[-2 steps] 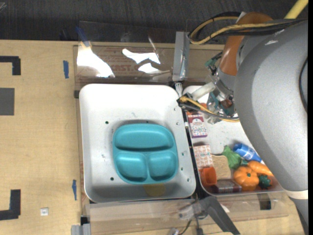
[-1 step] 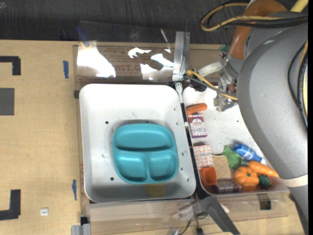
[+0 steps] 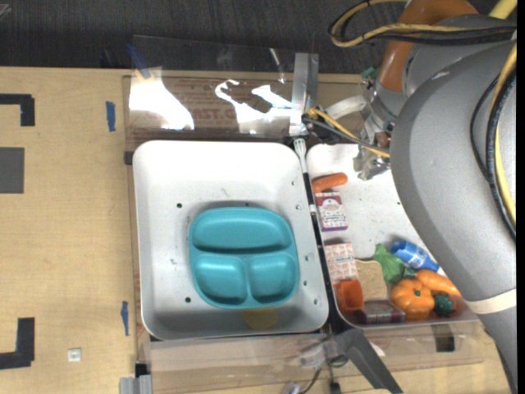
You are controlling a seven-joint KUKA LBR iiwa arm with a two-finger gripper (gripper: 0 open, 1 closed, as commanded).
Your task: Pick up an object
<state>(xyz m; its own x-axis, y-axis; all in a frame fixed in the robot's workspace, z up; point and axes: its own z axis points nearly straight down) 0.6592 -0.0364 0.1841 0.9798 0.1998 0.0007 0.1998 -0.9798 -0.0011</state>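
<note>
The claw [image 3: 371, 156] sits over the far end of the right bin [image 3: 373, 208], just right of the divider between the two bins; whether it is spread or closed, or has hold of anything, cannot be told, since the wrist and cables crowd it. The grey arm [image 3: 459, 179] comes in from the right and bulks over most of the right bin, with its orange band [image 3: 431, 11] at the far right and yellow-and-black cables [image 3: 369, 23] looping above the wrist.

Just left of the claw, against the bin's left wall, lies an orange carrot-like piece [image 3: 330, 180], and nearer than that a small printed carton [image 3: 331, 213]. Further toward the near end sit a second patterned packet [image 3: 340, 259], a small orange cup [image 3: 350, 294], a green leafy toy [image 3: 389, 263], a blue bottle [image 3: 414, 254] partly under the arm, and an orange pumpkin-like toy [image 3: 413, 296]. A dark bar [image 3: 381, 311] lies along the near wall.

The left bin [image 3: 156, 220] holds a teal divided tray [image 3: 243, 254], lying flat near its middle, with a tan patch [image 3: 262, 318] at its near edge.

Both bins rest on a light wooden bench [image 3: 57, 220] marked with black squares and blue tape. A clear, glaring plastic sheet [image 3: 221, 101] stands behind the left bin, and dark carpet [image 3: 164, 6] lies beyond.
</note>
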